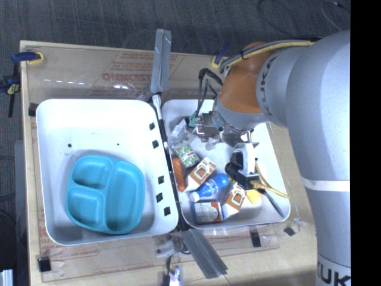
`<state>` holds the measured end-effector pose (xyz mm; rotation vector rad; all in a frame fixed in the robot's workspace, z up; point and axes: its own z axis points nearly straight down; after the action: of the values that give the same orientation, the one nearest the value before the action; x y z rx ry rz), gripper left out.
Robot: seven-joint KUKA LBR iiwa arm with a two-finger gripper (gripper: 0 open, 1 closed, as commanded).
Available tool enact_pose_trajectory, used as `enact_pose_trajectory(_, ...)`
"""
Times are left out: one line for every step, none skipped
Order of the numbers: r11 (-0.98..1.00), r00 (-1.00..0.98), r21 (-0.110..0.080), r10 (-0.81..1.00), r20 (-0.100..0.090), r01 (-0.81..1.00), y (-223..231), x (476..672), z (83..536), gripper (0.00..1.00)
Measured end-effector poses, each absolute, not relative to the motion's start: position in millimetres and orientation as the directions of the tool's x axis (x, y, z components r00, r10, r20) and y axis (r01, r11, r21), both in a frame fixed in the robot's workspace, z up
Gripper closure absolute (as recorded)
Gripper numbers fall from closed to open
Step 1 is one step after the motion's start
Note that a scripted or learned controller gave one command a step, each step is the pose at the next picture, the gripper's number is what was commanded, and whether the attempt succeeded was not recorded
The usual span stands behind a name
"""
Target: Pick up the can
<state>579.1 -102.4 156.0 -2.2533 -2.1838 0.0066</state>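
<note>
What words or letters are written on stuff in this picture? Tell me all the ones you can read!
"KU" on the grey robot arm's base, bottom right; the word is cut off at the edge.
Red print on the clear sheet over the bench: too faint to read.
Labels on the orange-and-white cartons, blue bottle and green-labelled packet in the right white bin: too small and blurred.

This was a robot lab or test cell. A big grey industrial arm [309, 118] with an orange band reached over a wooden bench [89, 70] that carried two white bins [44, 159], clamped at the corner with a blue clamp [27, 57]. Dark carpet [89, 11] and loose cables [333, 8] lay behind.
</note>
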Motion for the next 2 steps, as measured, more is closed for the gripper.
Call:
enact_pose_trajectory(-0.164,0.164,-0.002,0.986,-0.002,0.986,-117,609.5,174,0.00)
enact_pose_trajectory(-0.190,0.190,0.003,0.982,-0.013,0.982,-111,587.3,93,0.00)
